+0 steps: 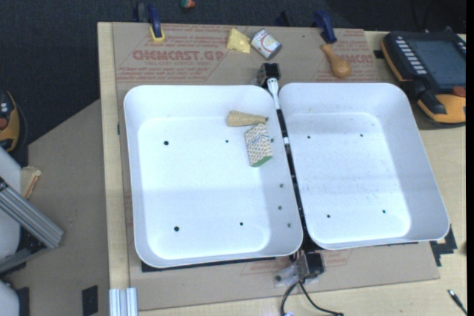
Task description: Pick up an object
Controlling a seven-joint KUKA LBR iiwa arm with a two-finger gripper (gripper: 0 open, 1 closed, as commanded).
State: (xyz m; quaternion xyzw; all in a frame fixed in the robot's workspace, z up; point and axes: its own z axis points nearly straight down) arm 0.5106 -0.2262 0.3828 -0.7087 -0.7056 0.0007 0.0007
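Observation:
Two objects lie in the left bin (148, 181) near its upper right corner. One is a tan, cone-shaped piece (245, 118) lying on its side. Just below it sits a small patterned green-and-white packet (258, 144). They are close together, almost touching. The right bin (415, 181) stands beside it, with a black pen-like rod (282, 131) lying along the seam between the two bins.
On the cardboard bench top behind the bins lie a yellow wedge (238, 41), a small white box (266, 44) and a wooden-handled tool (335, 61). Blue clamps (155, 21) hold the board's far edge. A teach pendant (433, 70) sits at the right.

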